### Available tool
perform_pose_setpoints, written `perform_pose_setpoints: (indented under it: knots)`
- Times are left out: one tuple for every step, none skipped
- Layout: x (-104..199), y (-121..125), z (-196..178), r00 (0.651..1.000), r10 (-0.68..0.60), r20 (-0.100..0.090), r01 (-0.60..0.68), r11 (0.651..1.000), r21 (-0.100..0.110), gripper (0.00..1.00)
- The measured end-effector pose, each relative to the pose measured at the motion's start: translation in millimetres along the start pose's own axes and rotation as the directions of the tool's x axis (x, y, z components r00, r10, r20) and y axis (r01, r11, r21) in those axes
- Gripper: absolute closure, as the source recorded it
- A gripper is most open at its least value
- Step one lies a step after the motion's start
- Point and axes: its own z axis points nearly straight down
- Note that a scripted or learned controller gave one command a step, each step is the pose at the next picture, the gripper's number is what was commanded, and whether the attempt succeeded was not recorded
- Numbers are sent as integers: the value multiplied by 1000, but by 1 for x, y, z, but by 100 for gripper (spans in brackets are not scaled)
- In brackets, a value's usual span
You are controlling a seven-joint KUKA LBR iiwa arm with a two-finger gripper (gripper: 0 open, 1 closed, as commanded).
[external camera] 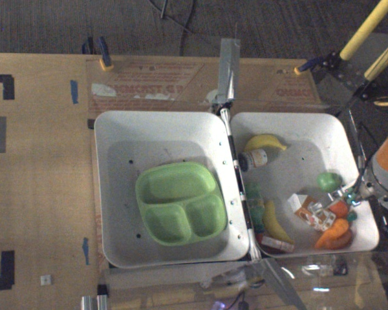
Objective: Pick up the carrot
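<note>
Approach step: end effector (353,197) just above carrot (333,232) in right bin (297,123); finger state unclear. Next: descend, clamp.

A tan wooden surface (39,173) fills the lower frame, marked with black tape corners (3,86) and short blue tape strips (74,91), with a flattened cardboard sheet (155,86) laid along its far edge. Beyond it lies a dark grey carpeted floor (64,11), where a black cable (174,2) loops near the top. Yellow poles (368,21) angle in at upper right, under dim, even light.
</note>
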Motion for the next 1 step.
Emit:
perform_pose_setpoints:
  knots:
    - [0,0,0,1000,0,0,0,1000,0,0]
